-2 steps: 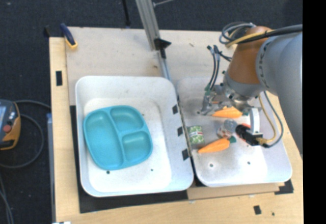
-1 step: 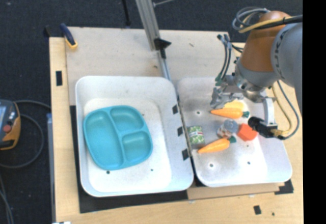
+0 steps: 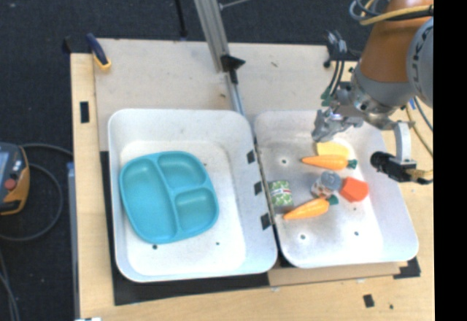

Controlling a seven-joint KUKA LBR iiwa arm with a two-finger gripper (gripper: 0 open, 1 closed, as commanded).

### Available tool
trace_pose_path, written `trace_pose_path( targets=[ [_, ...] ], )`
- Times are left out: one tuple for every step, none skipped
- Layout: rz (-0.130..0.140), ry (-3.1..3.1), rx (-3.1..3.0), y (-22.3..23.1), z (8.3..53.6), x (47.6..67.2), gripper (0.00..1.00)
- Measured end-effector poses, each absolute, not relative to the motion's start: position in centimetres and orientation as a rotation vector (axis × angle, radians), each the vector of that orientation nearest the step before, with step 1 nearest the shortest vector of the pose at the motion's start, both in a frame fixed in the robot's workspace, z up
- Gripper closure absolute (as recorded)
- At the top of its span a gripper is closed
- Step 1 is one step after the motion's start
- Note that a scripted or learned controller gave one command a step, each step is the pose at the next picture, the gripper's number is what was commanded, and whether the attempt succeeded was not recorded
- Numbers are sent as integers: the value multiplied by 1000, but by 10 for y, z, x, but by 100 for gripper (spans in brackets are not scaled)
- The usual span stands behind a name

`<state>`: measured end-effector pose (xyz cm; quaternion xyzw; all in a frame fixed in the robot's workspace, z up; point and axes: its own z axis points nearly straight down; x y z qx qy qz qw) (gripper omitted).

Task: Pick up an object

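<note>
My gripper (image 3: 326,130) hangs over the far part of the right bin (image 3: 387,239), just above and left of a yellow block (image 3: 332,149). Nothing shows between its fingers. Below the block lies an orange carrot (image 3: 325,162) with a green tip. A second carrot (image 3: 307,209) lies lower, pointing left. Between them sit a small grey object (image 3: 327,182) and an orange-red block (image 3: 354,190). A green patterned packet (image 3: 280,193) rests near the bin's left wall.
The left bin (image 3: 233,239) holds a teal divided plate (image 3: 168,195). A grey metal post (image 3: 211,20) rises behind the bins. A black fitting (image 3: 390,164) sticks out at the right bin's right rim. The arm's cables (image 3: 343,64) hang at the far right.
</note>
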<state>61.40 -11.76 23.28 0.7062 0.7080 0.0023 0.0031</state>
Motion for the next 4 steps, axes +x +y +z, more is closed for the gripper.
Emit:
trace_pose_path(
  targets=[
    [2, 2227, 2215, -66, 225, 617, 100],
    [6, 2230, 2212, -16, 235, 614, 100],
    [4, 2230, 2213, 28, 241, 617, 100],
    [4, 2230, 2213, 86, 251, 623, 100]
  ],
)
